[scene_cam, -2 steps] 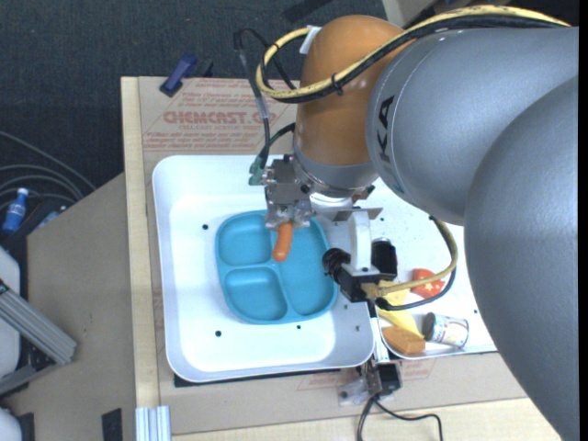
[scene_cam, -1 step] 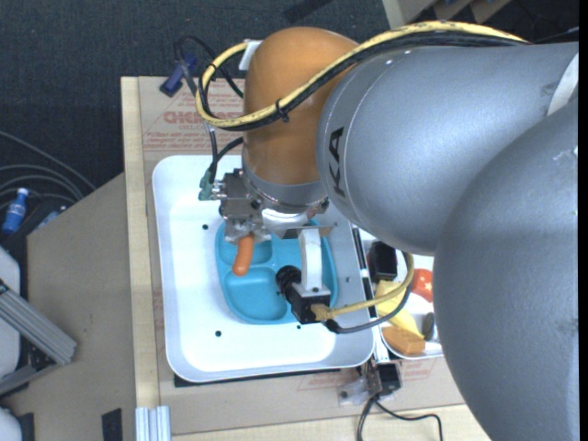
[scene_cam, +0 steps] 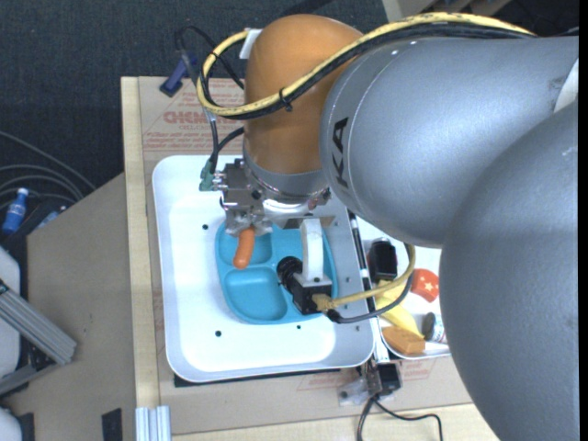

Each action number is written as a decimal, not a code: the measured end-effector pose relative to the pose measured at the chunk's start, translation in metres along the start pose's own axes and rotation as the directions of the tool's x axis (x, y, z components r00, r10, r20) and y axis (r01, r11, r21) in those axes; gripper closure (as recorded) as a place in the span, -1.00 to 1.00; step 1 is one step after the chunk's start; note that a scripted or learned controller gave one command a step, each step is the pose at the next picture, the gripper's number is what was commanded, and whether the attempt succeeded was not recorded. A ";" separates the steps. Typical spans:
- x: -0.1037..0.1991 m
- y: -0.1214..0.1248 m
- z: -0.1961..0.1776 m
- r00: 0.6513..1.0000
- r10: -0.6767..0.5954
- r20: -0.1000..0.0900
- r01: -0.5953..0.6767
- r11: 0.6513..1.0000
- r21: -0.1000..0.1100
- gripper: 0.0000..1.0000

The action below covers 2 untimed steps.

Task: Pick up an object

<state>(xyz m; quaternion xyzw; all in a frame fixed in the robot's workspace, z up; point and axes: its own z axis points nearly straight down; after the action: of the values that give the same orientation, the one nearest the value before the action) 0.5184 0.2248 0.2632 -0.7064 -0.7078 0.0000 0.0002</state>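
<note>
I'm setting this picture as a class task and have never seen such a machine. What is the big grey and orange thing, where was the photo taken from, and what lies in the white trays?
The big grey shape is a robot arm with an orange band above its wrist; it reaches in from the right. One camera, fixed above the bench, looks down at a slant. The arm's claw hangs over the left white bin. In that bin lies a blue divided tray, and a small orange carrot-like piece sits just below the claw. Whether the claw grips it cannot be judged here. In the right bin, mostly hidden by the arm, a yellow banana-like shape and a red-orange ball show.
</note>
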 end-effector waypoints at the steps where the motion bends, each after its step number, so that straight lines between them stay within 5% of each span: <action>1: -0.001 0.018 0.001 1.000 0.000 0.001 0.000 1.000 -0.001 1.00; 2: 0.000 -0.034 -0.009 1.000 0.001 0.001 -0.001 1.000 0.004 1.00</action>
<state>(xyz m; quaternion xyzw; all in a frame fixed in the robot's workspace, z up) 0.4846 0.2246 0.2724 -0.7066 -0.7076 0.0017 0.0013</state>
